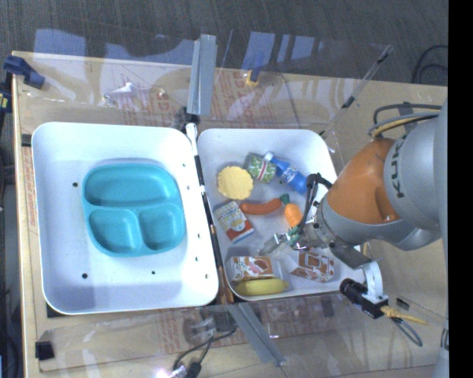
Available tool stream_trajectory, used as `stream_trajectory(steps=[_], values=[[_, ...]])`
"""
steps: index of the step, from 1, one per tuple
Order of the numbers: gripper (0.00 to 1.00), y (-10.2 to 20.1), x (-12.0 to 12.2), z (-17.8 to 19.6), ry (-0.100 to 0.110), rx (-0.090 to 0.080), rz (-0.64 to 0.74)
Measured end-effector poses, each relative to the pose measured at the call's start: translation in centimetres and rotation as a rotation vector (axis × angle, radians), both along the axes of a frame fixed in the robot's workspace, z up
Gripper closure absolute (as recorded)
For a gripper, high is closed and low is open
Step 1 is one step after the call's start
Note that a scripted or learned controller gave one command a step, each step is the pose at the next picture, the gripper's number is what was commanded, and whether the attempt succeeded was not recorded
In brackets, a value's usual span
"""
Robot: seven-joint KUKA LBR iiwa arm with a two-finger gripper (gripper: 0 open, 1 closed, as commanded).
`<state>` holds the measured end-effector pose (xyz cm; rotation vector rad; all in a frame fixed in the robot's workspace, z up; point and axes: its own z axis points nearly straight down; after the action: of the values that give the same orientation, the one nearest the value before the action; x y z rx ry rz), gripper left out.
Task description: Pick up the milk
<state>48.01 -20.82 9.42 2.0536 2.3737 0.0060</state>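
Three small white cartons with red-brown print lie in the right bin (pixel 323 144): one at the left (pixel 233 220), one at the front (pixel 251 268), one at the front right (pixel 312 267). I cannot tell which of them is the milk. My gripper (pixel 282 242) hangs low over the bin's middle, between the three cartons and just above the front one. Nothing shows as held in it. The grey and orange arm covers the bin's right side.
Also in the right bin are a yellow round piece (pixel 235 182), a green and blue bottle (pixel 273 168), a sausage (pixel 260 207), an orange carrot (pixel 292 214) and a banana (pixel 261 287). The left bin (pixel 55 211) holds a blue divided tray (pixel 134 209).
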Motion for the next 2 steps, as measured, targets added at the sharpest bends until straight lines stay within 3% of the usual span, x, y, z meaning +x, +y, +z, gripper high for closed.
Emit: stream_trajectory(steps=[1,2], values=[[0.00,-0.1,-0.1,-0.1,0.000,-0.003,0.346],[0.00,-0.1,4.6,7.2,0.005,-0.001,0.015]])
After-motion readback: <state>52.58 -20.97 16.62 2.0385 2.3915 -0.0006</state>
